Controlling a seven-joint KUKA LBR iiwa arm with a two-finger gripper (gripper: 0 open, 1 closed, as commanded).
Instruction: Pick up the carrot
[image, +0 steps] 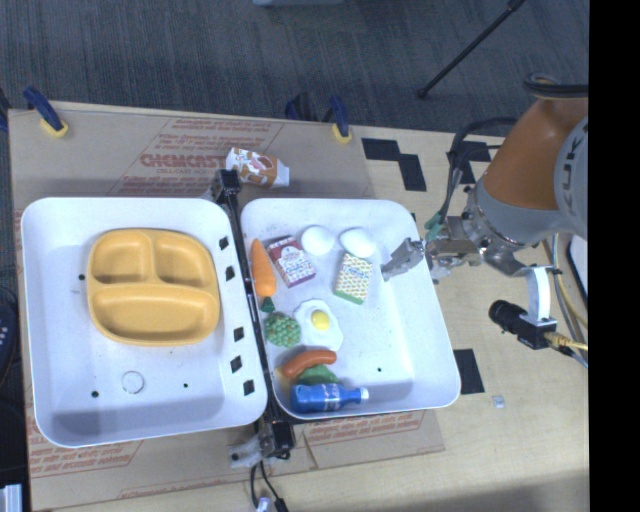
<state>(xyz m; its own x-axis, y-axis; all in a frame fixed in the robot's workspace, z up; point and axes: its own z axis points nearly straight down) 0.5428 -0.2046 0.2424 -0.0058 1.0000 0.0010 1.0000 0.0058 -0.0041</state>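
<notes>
Carrot (262, 268) lies at nine o'clock from the gripper (400, 259), well apart; finger state indeterminable.

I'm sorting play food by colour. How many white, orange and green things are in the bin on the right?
White: 3, two eggs and a fried egg
Orange: 1, the carrot
Green: 2, broccoli and a green piece
Total: 6
</notes>
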